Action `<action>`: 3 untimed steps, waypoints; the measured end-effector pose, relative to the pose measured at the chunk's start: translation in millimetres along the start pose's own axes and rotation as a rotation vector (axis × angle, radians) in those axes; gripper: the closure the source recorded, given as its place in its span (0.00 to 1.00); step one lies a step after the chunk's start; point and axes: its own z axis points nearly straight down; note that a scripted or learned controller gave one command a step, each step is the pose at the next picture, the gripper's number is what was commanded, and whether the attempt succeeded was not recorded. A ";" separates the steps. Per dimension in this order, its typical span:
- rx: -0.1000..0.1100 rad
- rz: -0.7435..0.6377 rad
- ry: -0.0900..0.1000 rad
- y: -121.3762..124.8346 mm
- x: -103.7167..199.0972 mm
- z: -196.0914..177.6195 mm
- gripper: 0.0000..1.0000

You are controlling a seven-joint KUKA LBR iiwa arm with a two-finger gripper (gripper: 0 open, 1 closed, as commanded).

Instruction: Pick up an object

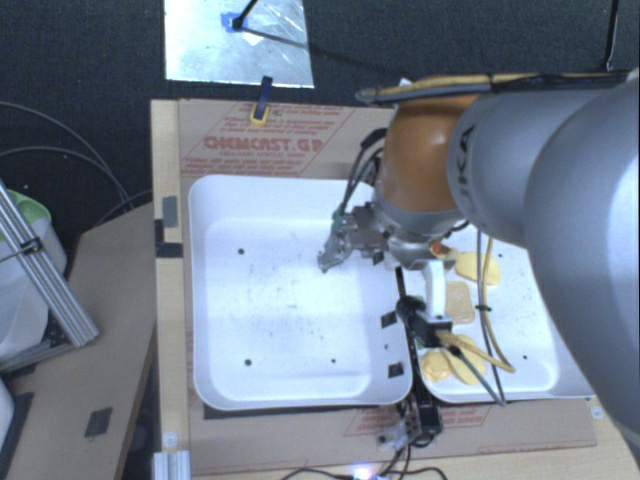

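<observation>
My gripper hangs over the right part of the left white bin, close to the wall between the two bins. I see nothing between its tips. Several pale yellow objects lie in the right bin: one near the wrist, a flatter tan one below it, and another yellow one by the front rim. The grey arm with its orange band hides much of the right bin.
Both bins sit on a cardboard sheet printed with red letters. A shiny metal plate lies behind it on dark carpet. An aluminium frame stands at the far left.
</observation>
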 end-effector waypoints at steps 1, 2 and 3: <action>-0.005 -0.005 -0.001 38.1 78.4 21.0 0.00; 0.005 0.005 -0.003 -23.3 62.0 108.1 0.00; -0.011 -0.009 0.007 -69.9 136.0 -35.9 0.00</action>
